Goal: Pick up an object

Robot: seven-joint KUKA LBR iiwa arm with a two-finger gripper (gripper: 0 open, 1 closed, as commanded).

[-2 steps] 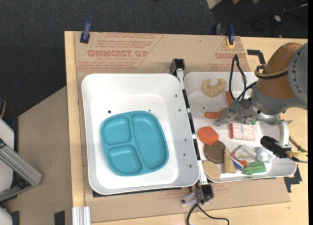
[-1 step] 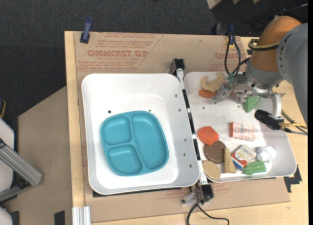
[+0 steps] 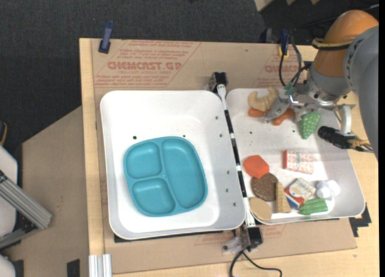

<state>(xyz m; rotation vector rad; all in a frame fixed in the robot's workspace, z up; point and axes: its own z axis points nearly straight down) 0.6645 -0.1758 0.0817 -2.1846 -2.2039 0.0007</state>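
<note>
The claw (image 3: pixel 283 108) sits low at the far end of the right bin (image 3: pixel 355 194), among a tan croissant-shaped piece (image 3: pixel 262 100), an orange piece (image 3: pixel 281 118) and a green textured piece (image 3: pixel 309 124). Whether it is spread or closed cannot be told. A clean grasp likely means centring on one piece, probably the orange one touching it, avoiding its neighbours.

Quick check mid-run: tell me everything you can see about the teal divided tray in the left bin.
The teal tray is a rounded-rectangle plate, apparently smooth plastic, with three compartments: one long section on its right side and two smaller ones on its left. It lies flat, right side up, turned slightly askew, in the near part of the left bin, resting on the bin floor. Nothing lies in its compartments and nothing else touches it.
</note>
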